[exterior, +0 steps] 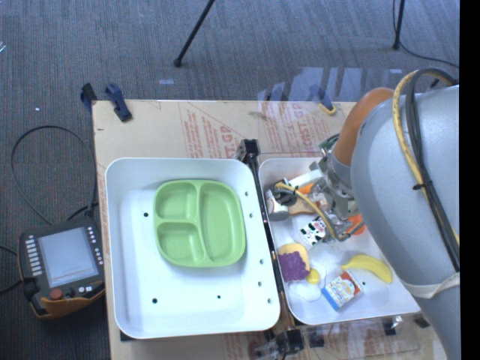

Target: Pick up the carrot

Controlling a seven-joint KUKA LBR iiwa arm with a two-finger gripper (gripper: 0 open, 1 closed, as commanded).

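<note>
Orange carrot [306,191], slim, beside hand [330,214]

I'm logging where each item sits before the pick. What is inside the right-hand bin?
The right-hand bin holds a banana, a purple item, a small carton and a black-and-white toy. The arm covers its far right part, so anything there is hidden.

left bin [124,201]: open around tray [200,222] | right bin [405,298]: crowded, banana [369,267], carton [341,289], grapes [293,264], arm [405,193] overhead
</note>
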